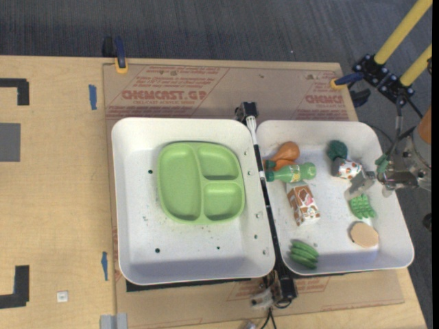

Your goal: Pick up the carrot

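Nearest me, green peas sit in the right bin. Up by the divider lies the carrot, seemingly light, rigid, slick plastic; grip its thick middle. Whether the hand is apart, I cannot tell.

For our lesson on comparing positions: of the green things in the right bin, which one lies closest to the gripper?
The light green ridged piece, just below the gripper near the bin's right side. The green bottle, dark green piece and bottom green vegetable all lie farther off.
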